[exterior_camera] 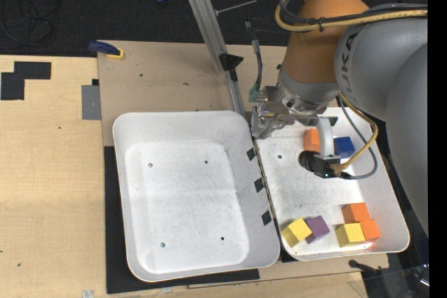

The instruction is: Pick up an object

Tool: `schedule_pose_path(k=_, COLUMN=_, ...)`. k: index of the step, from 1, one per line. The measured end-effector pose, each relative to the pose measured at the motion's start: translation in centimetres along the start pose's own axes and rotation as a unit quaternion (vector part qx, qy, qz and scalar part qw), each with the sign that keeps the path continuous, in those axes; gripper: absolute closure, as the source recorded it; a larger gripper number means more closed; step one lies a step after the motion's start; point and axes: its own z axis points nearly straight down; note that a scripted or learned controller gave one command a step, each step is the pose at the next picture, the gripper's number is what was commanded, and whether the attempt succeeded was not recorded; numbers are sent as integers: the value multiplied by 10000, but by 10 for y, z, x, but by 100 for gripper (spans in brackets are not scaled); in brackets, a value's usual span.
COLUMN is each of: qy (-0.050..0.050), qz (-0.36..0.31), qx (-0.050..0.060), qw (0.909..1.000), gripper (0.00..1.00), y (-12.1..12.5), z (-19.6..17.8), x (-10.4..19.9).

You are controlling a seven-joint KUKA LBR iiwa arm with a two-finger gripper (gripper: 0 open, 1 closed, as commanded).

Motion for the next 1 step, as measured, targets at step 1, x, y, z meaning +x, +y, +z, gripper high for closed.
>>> schedule_pose_path(k=1, qy=5, qz=-10, qx=-1, qw=10000, gripper=100, y=9, z=8, x=54)
